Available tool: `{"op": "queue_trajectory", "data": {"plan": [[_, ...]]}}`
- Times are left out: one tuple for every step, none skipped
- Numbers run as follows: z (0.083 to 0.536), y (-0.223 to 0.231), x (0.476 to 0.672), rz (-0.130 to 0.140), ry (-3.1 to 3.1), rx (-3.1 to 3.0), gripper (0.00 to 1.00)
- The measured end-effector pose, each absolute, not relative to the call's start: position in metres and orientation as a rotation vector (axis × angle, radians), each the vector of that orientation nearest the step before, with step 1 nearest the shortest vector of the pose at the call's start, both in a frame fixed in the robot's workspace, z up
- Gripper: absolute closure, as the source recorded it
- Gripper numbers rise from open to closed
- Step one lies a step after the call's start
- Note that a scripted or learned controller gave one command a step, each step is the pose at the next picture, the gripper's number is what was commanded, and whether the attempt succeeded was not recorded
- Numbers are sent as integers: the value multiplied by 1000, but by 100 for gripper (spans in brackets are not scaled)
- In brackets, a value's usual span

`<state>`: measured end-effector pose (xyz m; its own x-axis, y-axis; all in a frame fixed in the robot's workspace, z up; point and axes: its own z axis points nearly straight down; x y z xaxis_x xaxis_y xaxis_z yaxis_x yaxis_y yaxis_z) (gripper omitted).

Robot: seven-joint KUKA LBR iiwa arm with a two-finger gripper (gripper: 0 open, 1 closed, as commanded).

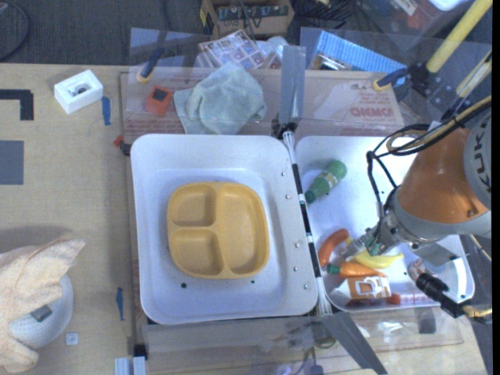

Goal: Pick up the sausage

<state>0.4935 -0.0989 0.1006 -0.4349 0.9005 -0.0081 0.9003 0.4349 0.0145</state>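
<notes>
The sausage [333,245], a short orange-red link, lies tilted in the right bin [351,151] close to its left wall. My gripper [372,244] hangs low over the bin just right of the sausage, above a yellow banana [380,261] and an orange carrot [356,269]. The grey arm with its orange band [441,186] comes in from the right and hides the bin's right part. Nothing shows as held.
A green bottle [325,179] lies in the right bin's upper left. An orange and white packet [368,288] sits at its front edge. The left bin [148,209] holds a yellow divided plate [219,229]. A green cloth [221,100] lies behind the bins.
</notes>
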Motion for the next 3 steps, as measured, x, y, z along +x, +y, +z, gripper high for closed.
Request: {"op": "queue_trajectory", "data": {"plan": [[89,-101,491,11,2402,2007,100],[89,-102,490,9,2402,2009,0],[89,-97,533,8,2466,1932,0]]}}
